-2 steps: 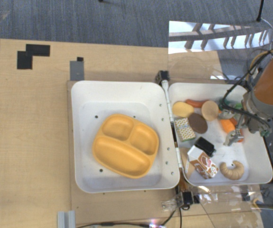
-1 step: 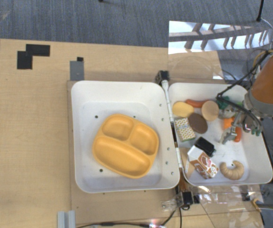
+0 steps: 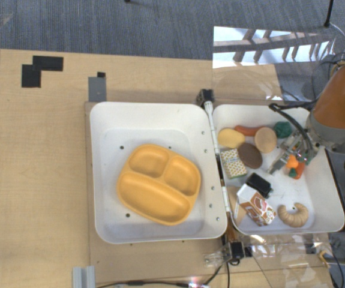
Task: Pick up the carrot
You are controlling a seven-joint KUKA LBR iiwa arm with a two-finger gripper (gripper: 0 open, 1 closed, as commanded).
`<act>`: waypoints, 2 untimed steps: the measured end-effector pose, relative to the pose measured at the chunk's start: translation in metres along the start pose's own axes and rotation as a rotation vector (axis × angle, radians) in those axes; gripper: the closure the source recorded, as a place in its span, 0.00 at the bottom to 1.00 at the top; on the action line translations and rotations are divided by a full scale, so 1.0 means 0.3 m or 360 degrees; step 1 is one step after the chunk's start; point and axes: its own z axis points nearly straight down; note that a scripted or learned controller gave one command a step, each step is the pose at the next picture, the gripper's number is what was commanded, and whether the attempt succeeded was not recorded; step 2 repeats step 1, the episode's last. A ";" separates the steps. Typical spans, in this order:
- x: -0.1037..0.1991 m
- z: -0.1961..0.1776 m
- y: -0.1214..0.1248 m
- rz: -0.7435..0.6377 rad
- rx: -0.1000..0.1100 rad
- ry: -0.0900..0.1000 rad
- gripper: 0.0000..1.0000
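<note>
One tool (image 3: 293,156) | right bin (image 3: 328,191) | fingers astride carrot (image 3: 295,168), touching it | grip unconfirmed, opening unclear

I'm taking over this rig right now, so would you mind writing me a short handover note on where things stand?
Tool: low in the right bin, at its right side, directly beside the small orange piece; whether it is open or shut can't be made out.
Carrot: most likely the orange piece at the tool tip, though it is too small to be sure. It appears to lie on the bin floor.
Nearby: green item, round tan piece, croissant. The yellow tray sits in the left bin.
Done: approach. Left: confirm the grasp and lift.
</note>
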 end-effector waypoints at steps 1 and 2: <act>-0.010 -0.047 0.011 -0.0014 -0.0006 -0.0017 1.00; -0.010 -0.047 0.011 -0.0014 -0.0006 -0.0017 1.00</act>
